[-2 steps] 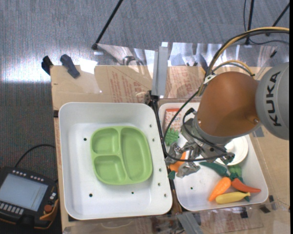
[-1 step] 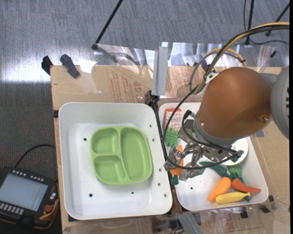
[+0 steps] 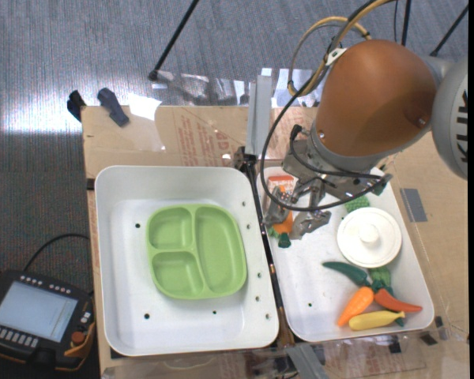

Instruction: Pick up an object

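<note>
My gripper (image 3: 294,218) hangs low over the upper left part of the right bin (image 3: 316,322), under the arm's big orange band. Its two fingers (image 3: 276,211) stand apart, so it is open. A small orange toy with a green tip (image 3: 282,230) lies on the bin floor right at the left finger, touching or nearly touching it, not clamped. Further toys lie at the bin's front right: a dark green pepper (image 3: 344,270), an orange carrot (image 3: 355,305), a yellow piece (image 3: 376,320) and a red-orange piece (image 3: 396,302).
A white round lidded bowl (image 3: 369,238) stands just right of the gripper. A green bit (image 3: 357,204) peeks out under the arm. An orange and white packet (image 3: 280,185) lies at the bin's back left. The left bin (image 3: 118,290) holds a green divided plate (image 3: 196,251).
</note>
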`<state>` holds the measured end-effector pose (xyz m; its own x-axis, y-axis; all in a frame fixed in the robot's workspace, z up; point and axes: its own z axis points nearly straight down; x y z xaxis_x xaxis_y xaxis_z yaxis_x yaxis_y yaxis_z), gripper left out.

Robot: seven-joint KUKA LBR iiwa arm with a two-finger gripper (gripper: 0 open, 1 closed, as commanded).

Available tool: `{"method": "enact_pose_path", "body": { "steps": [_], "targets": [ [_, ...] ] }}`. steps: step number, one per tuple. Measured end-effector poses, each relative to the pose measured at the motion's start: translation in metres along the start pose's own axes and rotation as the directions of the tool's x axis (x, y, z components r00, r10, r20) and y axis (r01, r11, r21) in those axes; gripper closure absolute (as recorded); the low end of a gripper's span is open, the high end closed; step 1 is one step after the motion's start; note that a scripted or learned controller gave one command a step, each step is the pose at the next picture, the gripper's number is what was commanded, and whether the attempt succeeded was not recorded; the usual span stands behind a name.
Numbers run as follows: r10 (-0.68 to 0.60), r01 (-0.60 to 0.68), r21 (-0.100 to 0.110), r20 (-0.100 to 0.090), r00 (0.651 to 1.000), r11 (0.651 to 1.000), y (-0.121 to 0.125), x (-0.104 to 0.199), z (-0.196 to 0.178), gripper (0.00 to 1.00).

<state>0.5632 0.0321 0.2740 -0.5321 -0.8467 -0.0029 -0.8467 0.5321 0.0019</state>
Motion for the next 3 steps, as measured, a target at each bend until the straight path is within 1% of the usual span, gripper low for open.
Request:
{"method": "enact_pose_path", "body": {
  "steps": [1,2,3],
  "targets": [
    [0.007,-0.007,-0.002,0.003,1.000,1.000,0.000,-0.001,-0.009,1.00],
    [-0.212,0.212,-0.004,-0.001,0.977,0.977,0.034,0.005,0.014,1.00],
    [-0.528,0.528,-0.008,0.000,0.849,0.849,0.063,0.067,0.089,1.00]
  ]
}}
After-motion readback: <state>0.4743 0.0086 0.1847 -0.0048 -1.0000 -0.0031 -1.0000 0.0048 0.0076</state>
